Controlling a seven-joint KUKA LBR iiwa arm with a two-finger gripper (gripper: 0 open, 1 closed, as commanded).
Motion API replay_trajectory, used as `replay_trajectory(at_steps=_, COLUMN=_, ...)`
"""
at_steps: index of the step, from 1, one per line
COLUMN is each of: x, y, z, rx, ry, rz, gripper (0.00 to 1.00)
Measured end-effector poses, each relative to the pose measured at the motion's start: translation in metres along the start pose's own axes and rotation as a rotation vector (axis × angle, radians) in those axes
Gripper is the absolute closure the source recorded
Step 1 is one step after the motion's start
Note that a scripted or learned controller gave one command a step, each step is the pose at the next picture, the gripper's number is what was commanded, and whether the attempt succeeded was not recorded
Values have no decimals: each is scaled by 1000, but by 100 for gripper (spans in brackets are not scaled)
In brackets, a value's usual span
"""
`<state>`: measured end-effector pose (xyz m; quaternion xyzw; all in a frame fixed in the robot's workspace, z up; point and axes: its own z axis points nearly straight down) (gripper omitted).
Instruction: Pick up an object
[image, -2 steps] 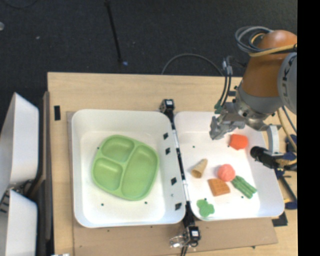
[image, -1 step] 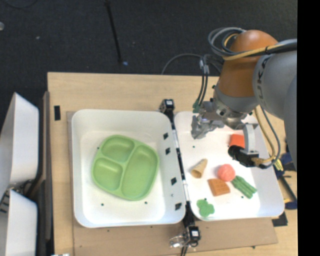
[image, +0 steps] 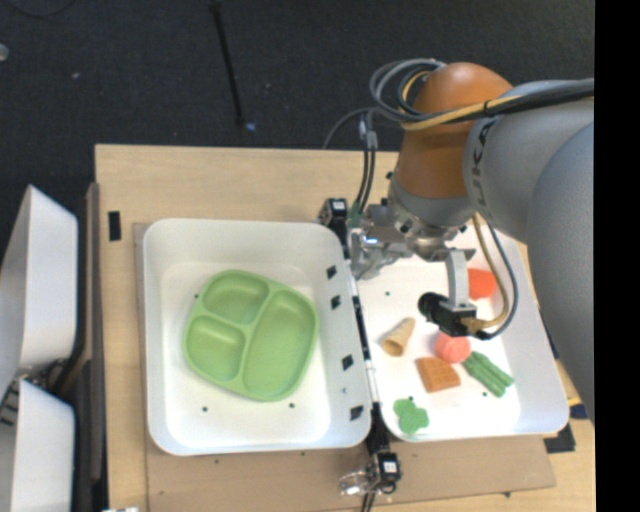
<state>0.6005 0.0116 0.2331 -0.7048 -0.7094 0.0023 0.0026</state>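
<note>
Your hand (image: 366, 252) sits at the far left corner of the right bin (image: 525, 400), close against the rims where it meets the left bin (image: 170, 262). From this slanted view you cannot tell how far open it is, and nothing is visibly held in it.

The pickable things lie elsewhere. A tan cone (image: 398, 336) is the nearest, toward the middle of the right bin. Beyond it a pink ball (image: 452, 347), an orange-brown square (image: 437, 375) and a green stick (image: 489, 373) crowd together, touching or nearly so. A small green piece (image: 410, 416) lies by the near rim, and an orange-red block (image: 482, 283) is partly hidden behind the wrist. A green plate (image: 250, 334) lies alone in the left bin.

The main risk is closing on nothing: there is only bare white floor under the hand, so a grasp here likely comes up empty. The second is the wall: this close to the rims, a descent could strike or catch the edge and shove a bin across the worktop (image: 120, 172).

If you go for the cluster, expect trouble. The ball probably rolls when nudged, and the flat square offers little to grip. The cone stands apart, so it looks the safer choice, though its taper may slip out of a squeeze.
</note>
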Motion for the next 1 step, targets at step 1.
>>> replay_trajectory(at_steps=1, x=53, y=12, z=-9, rx=-4, ry=1, rz=-2, gripper=100)
